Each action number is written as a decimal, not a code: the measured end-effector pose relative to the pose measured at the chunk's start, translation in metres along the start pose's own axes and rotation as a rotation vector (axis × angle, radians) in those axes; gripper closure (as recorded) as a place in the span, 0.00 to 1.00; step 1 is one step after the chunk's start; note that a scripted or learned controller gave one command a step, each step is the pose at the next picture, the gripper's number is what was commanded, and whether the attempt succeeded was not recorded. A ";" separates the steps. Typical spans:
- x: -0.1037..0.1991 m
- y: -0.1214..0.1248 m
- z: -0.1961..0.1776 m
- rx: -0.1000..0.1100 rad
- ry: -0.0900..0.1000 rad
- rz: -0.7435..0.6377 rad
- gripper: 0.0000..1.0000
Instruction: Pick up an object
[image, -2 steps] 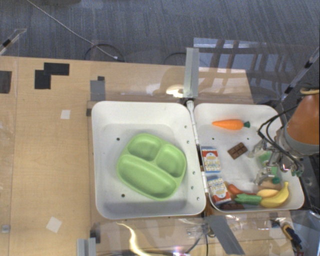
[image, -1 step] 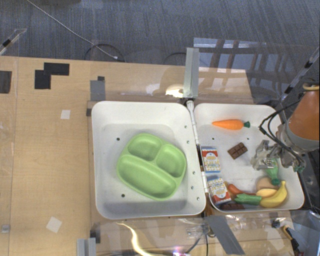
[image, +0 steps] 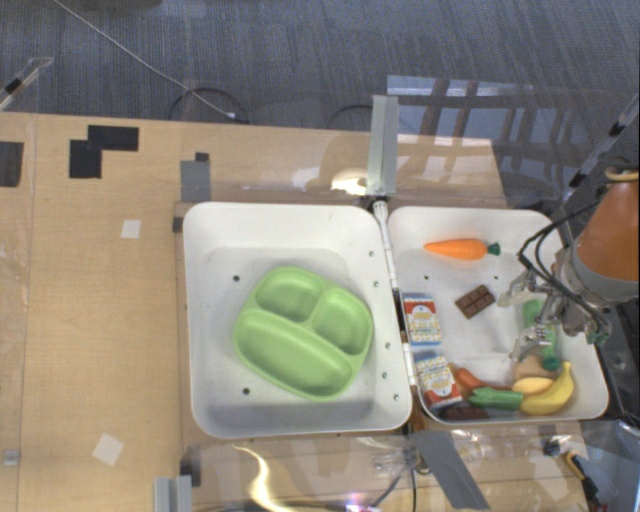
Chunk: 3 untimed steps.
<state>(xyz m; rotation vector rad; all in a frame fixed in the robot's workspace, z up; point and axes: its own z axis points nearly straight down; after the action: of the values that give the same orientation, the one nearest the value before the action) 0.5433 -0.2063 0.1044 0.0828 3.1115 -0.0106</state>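
My pincer (image: 540, 325) hangs low over the right side of the right bin (image: 500, 218), above something green that I cannot make out, and I cannot tell how wide it stands. To lift well I should drop straight onto a single piece, the nearest being the banana (image: 556, 392) by the near wall. The pile there, with a green pepper (image: 497, 397) and small cartons (image: 424, 322), leaves little room, while the carrot (image: 458, 249) and chocolate bar (image: 475, 299) lie more open.
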 end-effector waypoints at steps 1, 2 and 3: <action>-0.034 0.002 0.016 -0.005 0.016 -0.099 0.00; -0.039 0.002 0.001 -0.001 -0.001 -0.101 1.00; 0.018 0.040 -0.189 -0.001 0.004 -0.205 1.00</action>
<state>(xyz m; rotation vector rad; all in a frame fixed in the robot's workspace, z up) 0.5223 -0.1638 0.2924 -0.2367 3.1086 -0.0128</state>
